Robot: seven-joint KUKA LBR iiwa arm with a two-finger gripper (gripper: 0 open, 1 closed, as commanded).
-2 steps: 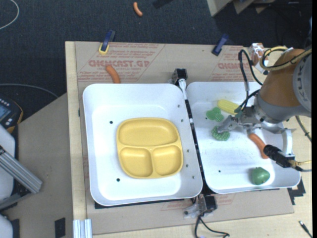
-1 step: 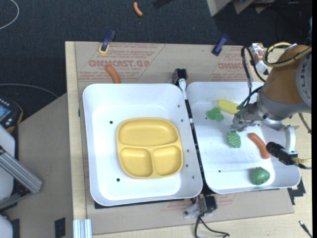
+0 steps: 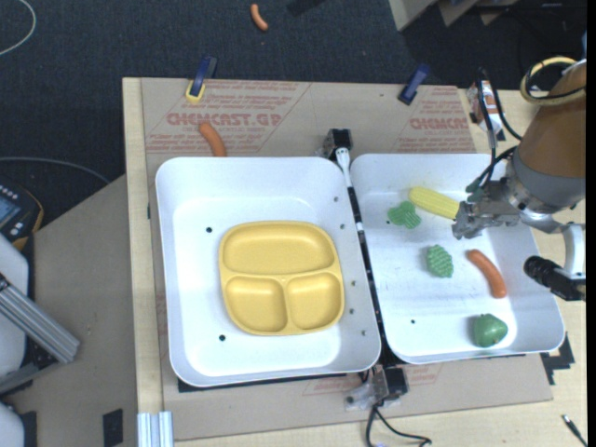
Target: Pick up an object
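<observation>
Both white bins (image 3: 265, 180) look like smooth, slightly glossy plastic. Inside the left bin, the yellow tray (image 3: 279, 276) has a matt plastic sheen. Under the bins lies a rough, matt board (image 3: 279, 110) like cardboard, on dark, coarse carpet (image 3: 112, 26).

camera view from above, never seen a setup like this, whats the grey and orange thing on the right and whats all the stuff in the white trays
That is a robot arm, seen by one fixed camera looking down at a slant. Its gripper sits low in the right bin, next to a yellow corn cob. I cannot tell whether it grasps anything. The same bin holds a small green piece, a textured green piece, an orange sausage and a round green vegetable, all toy-like foods. The left bin holds a yellow divided plate. Another sausage lies outside on the board.
</observation>
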